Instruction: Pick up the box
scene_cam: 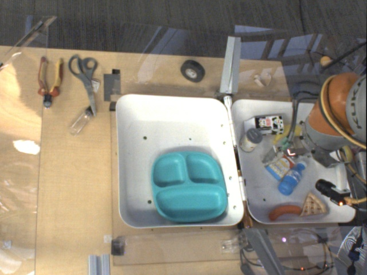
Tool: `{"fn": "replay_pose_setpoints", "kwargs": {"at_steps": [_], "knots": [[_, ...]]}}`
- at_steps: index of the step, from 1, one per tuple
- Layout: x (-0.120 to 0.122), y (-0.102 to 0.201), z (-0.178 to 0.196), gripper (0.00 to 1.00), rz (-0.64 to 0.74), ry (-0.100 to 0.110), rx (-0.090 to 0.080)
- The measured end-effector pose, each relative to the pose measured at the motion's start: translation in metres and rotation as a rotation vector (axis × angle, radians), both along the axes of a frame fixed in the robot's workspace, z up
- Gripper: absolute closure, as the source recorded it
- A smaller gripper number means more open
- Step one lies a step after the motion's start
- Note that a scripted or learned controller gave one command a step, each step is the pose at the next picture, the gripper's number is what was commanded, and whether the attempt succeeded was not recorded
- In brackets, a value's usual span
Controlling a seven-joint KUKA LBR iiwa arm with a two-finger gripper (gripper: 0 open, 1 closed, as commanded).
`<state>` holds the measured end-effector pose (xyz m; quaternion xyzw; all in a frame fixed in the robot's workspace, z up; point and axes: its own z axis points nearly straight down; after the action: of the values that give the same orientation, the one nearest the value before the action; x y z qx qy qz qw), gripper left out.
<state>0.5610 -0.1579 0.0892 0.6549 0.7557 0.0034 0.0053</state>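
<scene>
While the arm (pixel 338 116) reaches down, box (pixel 269 123) lies nearby.

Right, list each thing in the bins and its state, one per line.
teal tray: flat in the left bin, open side up
box: lying in the right bin, untouched
blue bottle: on its side
sausage: lying along the near wall
gripper: low over the right bin, grip hidden

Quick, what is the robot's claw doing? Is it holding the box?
Gripper: low in the right bin among the clutter; whether it grips anything cannot be told.
</scene>
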Motion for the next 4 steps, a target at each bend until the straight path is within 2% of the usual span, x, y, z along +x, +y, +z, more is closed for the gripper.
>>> {"fn": "replay_pose_setpoints", "kwargs": {"at_steps": [1,2,3,4], "knots": [[0.004,-0.002,0.013,1.0,0.002,-0.012,-0.006],[0.004,-0.002,0.013,0.0,0.002,-0.011,-0.006],[-0.025,0.0,0.002,0.0,-0.079,-0.009,-0.001],[-0.022,0.0,0.013,1.0,-0.076,-0.016,-0.001]]}}
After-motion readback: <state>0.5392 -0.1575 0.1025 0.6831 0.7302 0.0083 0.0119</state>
